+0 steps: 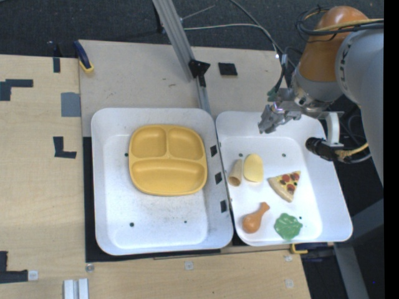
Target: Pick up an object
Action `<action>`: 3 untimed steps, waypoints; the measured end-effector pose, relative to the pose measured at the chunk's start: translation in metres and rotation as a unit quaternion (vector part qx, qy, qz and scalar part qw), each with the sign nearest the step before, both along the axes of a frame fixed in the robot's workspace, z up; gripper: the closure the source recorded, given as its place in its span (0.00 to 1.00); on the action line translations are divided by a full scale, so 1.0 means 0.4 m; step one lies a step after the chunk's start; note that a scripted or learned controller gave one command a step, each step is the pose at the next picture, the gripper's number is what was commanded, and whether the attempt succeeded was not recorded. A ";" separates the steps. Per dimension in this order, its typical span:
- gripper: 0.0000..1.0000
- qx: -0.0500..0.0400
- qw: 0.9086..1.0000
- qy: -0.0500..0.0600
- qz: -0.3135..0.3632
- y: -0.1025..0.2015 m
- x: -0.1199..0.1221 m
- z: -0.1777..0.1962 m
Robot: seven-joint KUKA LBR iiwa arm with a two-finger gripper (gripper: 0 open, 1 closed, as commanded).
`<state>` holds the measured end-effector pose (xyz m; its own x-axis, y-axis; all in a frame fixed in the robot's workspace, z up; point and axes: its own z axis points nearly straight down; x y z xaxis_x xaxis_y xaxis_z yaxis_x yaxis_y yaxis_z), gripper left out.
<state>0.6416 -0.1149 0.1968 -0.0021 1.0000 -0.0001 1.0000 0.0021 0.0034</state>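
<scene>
The surface [143,73] is pale wood, carrying two shallow white bins side by side. The left bin [109,185] holds a yellow divided plate [167,159], lying flat in its upper half. The right bin [330,198] is the landmark for the rest. The grey arm [361,55], with its orange band, reaches in over that bin's far right corner. Its claw [268,123] hangs above the bin's far edge, near the left end of that edge; nothing is seen in its grip, and whether it is spread or closed I cannot tell. Inside the bin, near its middle, lie a pale yellow oval piece [253,168] and, touching it on the left, a tan roll [235,172]. To their right lies a pizza slice [286,185]. Toward the bin's near edge lie a green leafy piece [287,226] and, just left of it, an orange drumstick [255,218].
</scene>
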 end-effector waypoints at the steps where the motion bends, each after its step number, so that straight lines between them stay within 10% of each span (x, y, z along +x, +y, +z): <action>1: 1.00 0.000 1.000 -0.001 0.000 0.012 0.021 0.150; 3: 1.00 0.000 1.000 0.003 0.002 0.262 0.054 0.122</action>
